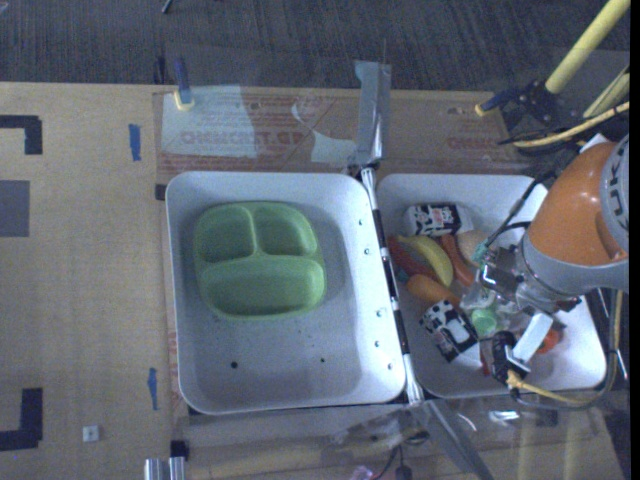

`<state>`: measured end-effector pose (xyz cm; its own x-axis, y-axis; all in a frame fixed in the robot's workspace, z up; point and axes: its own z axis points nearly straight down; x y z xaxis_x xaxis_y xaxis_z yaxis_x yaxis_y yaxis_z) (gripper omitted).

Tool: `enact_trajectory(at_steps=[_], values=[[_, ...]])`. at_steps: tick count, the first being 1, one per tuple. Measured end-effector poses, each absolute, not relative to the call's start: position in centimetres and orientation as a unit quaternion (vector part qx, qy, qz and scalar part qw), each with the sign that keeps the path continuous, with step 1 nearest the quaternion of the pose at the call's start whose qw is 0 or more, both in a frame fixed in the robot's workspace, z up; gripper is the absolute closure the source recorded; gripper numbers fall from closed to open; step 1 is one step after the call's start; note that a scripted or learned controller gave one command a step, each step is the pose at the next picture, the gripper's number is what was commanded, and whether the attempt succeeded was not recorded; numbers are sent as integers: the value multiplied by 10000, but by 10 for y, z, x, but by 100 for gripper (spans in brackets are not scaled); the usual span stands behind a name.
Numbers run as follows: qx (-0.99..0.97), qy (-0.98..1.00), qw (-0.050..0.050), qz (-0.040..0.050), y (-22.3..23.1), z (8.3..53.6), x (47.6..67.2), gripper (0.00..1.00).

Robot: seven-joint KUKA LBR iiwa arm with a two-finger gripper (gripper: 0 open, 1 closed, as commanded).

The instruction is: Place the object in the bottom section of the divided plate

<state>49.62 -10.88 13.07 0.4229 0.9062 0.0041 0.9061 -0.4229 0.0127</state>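
Our grey arm (560, 268) with its orange band (580, 213), black cable and yellow cable trailing below.

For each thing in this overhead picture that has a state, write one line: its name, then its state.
divided plate: flat in the left bin, sections bare
left bin: holds the plate
right bin: holds a heap of toy items
banana: lying in the heap
gripper: low over the heap, fingers hidden

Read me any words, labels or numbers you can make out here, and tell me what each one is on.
Red print on the cardboard sheet behind the bins: too blurred to read.
Black-and-white carton in the right bin: markings too small to read.
Grey lettering on the arm's orange band: cut off, unreadable.
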Motion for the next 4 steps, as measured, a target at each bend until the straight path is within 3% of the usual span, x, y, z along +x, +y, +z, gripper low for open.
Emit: enact_trajectory(at_steps=[1,2,3,4], values=[[7655,6434,-15,-24,-66,252,484,100],[7750,6319,-30,-34,-4,181,479,100],[7635,6458,-14,-31,44,251,537,100],[7692,6390,-30,-44,64,180,480,100]])
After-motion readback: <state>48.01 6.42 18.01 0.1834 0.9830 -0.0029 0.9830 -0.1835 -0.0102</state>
